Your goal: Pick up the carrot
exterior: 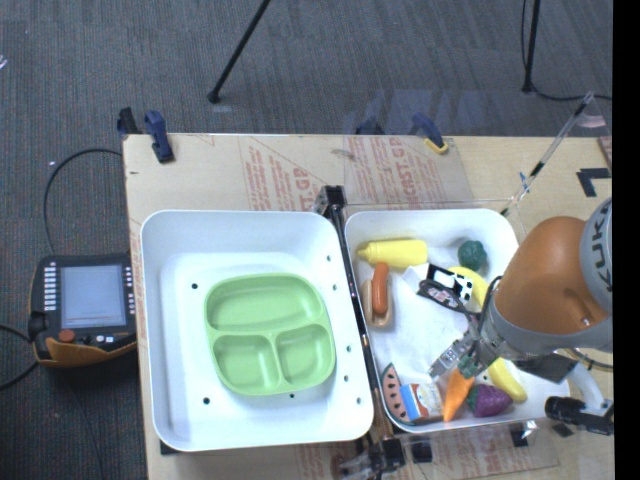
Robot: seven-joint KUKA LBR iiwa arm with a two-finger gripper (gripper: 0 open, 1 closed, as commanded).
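The carrot (pixel 456 395) lies in the right-hand bin (pixel 405 224), low in its near part, close to the front rim; its long axis runs steeply, the pointed tip toward the front edge of the bin and the broader top slanting up and to the right, where it meets the gripper (pixel 463 360); the gripper sits directly over that upper end, so the carrot lies just below and slightly left of it, touching or very nearly so; whether the claw is wide, narrow, or already closed on the carrot I cannot tell, since the orange wrist band and grey body of the arm (pixel 548 278) cover most of it from above; close neighbours crowd the target: a watermelon slice (pixel 398 392) just to its left, a purple piece (pixel 489 400) just to its right, a yellow banana (pixel 505 379) beside that; in my judgement the grasp turns on squaring the claw across the carrot's narrow width, not along its length, and the tight company on both sides leaves little room for a stray contact.
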